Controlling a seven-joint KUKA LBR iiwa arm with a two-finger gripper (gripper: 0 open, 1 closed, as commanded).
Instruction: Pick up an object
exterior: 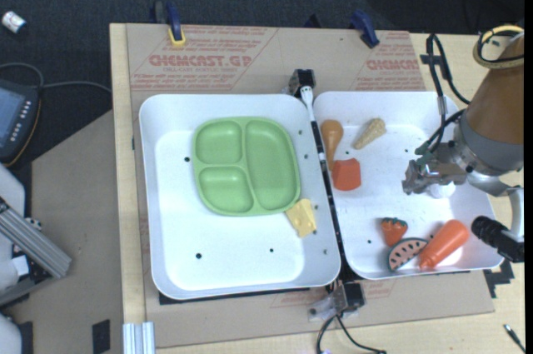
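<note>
Gripper [426,180] over right bin [391,261], above carrot [444,243] and strawberry [394,229]; finger state indeterminable.

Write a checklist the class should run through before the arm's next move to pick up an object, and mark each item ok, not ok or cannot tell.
1. Objects available in the right white bin: ok. An orange carrot-shaped toy, a watermelon slice toy and a red block lie there.
2. Claw positioned over the right bin: ok.
3. Claw directly above a target: not ok; it sits over bare floor, apart from the toys.
4. Claw carrying nothing: cannot tell.
5. Carrot free to lift alone: not ok; it touches the watermelon slice.
6. Green divided plastic plate lying flat in the left white bin: ok.
</note>
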